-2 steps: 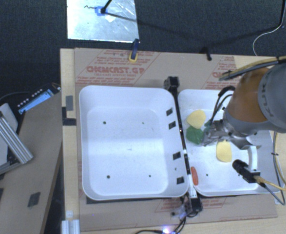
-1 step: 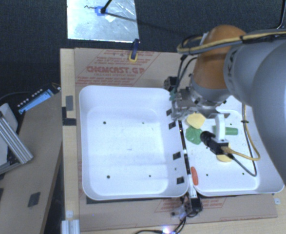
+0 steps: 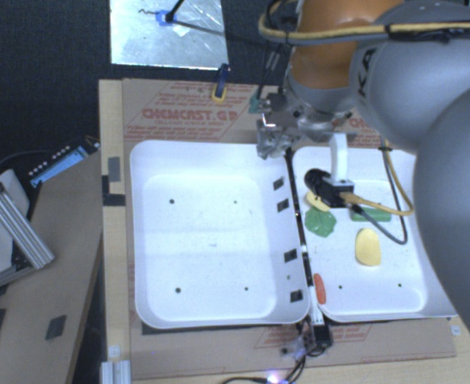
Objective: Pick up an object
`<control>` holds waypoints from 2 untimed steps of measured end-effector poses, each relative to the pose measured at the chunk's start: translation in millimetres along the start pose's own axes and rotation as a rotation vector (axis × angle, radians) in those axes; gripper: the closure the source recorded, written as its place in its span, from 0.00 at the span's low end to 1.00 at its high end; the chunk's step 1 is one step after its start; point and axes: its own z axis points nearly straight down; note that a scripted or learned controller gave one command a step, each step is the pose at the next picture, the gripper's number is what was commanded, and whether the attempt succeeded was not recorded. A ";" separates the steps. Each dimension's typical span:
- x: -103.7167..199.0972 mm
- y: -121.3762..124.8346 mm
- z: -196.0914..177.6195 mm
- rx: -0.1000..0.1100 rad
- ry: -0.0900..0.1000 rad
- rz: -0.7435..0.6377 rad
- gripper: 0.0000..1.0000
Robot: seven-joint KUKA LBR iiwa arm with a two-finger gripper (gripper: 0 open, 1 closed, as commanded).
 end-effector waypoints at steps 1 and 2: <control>-5.6 -1.3 -4.5 0.009 -0.005 0.002 1.00; 128.4 14.2 15.3 0.012 0.001 -0.003 1.00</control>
